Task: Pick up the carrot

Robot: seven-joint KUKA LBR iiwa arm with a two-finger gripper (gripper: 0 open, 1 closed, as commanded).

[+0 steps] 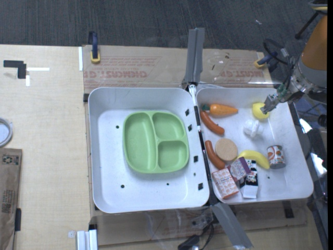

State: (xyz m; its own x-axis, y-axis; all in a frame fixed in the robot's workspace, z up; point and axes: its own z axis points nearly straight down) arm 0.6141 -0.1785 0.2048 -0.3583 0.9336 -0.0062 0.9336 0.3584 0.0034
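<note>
One carrot (222, 109) lay at 11 o'clock in the right bin (291, 194), tip near the divider wall. Gripper (270, 104) hovered at 3 o'clock of it, by a lemon (258, 111); fingers: can't tell. Best approach from above, jaws across its width. Sausage (212, 123) crowded 7 o'clock; open room toward 5.

The grey arm (312, 56) with its orange band enters from the right, slanting down-left, its end effector (270, 104) lowered at the tip.
</note>
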